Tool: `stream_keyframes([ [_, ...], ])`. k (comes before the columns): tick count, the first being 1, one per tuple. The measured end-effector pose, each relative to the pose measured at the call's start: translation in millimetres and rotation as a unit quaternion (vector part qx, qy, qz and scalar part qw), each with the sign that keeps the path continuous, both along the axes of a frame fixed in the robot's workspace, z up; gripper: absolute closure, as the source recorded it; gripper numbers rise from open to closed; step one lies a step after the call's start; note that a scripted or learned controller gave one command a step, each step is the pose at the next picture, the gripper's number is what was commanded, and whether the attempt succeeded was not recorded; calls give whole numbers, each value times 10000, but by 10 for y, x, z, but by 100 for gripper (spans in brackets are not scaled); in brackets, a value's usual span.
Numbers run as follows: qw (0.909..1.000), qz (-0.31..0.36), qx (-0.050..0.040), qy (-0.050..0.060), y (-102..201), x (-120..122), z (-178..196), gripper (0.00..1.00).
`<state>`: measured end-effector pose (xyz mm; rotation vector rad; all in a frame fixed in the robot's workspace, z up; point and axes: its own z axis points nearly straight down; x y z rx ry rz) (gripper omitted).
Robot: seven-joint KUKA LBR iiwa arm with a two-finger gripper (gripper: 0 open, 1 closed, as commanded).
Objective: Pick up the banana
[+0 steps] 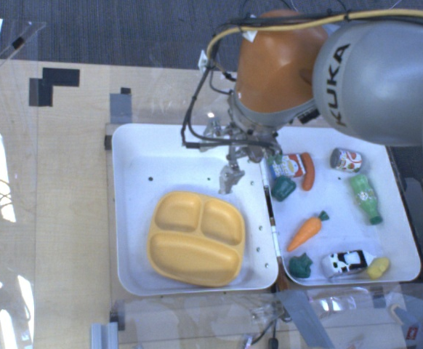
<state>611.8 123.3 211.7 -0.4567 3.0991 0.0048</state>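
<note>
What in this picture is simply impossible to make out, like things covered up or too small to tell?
- Tool: small and blurred over the left bin; open or shut cannot be judged.
- Banana: none clearly recognisable. A small yellow item in the right bin's near corner is too small to identify.
- Right bin's far left corner: covered by the arm's orange band.
- Green item and packet: too small to identify, partly under the wrist.
</note>
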Motion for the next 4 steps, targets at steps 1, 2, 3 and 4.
stream_keyframes([
  [1, 9995, 320, -17, 0, -973, -444, -257, 0],
  [2, 9978, 670, -6, -1, -67, -295, -671, 0],
  [3, 9948, 1018, -12, -82, 258, -429, -1018, 0],
  [4, 9939, 1103, -2, -23, 792, -110, -125, 0],
])
